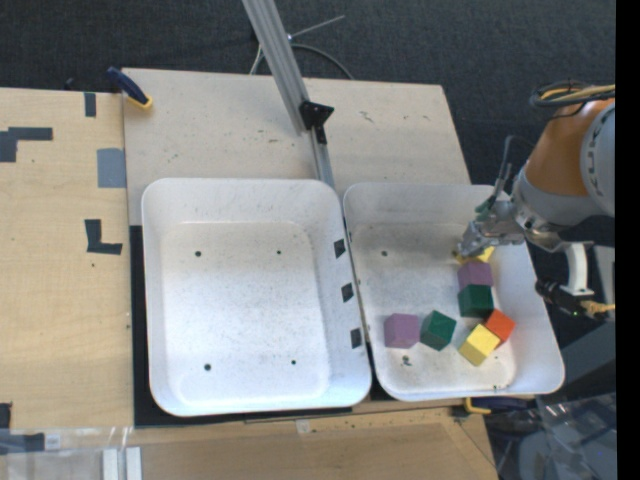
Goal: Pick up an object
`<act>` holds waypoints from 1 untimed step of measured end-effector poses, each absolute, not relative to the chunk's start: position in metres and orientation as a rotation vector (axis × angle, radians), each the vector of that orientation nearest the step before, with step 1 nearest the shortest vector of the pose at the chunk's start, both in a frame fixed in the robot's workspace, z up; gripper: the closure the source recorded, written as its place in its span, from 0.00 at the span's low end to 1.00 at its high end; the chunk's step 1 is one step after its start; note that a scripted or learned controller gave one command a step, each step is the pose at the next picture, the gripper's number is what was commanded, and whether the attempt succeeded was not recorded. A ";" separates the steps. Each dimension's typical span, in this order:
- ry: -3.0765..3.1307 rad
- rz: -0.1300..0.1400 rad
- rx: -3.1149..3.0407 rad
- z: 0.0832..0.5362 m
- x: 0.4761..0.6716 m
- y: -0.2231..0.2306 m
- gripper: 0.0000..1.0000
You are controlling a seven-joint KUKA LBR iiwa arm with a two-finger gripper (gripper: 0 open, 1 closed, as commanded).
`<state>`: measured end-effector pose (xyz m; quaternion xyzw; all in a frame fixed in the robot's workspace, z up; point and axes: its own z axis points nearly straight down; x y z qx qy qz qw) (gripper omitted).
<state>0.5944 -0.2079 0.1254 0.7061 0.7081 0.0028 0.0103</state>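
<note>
In the right bin (400, 218) lie several small blocks: a purple one (401, 330), a green one (438, 329), a yellow one (480, 343), an orange one (499, 324), a dark green one (476, 299) and a purple one (476, 274) stacked just above it. My gripper (474, 249) hangs low over the right side of this bin, right above the upper purple block. A bit of yellow shows at its tip.
The left bin (160, 218) sits beside the right one, with black clips (347, 293) on the shared rims. A metal pole (280, 53) slants across the bench behind the bins. The grey arm (570, 168) enters from the right.
</note>
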 end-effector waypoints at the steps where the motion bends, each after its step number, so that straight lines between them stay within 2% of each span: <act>1: 2.219 0.017 2.203 0.126 0.596 -0.203 0.00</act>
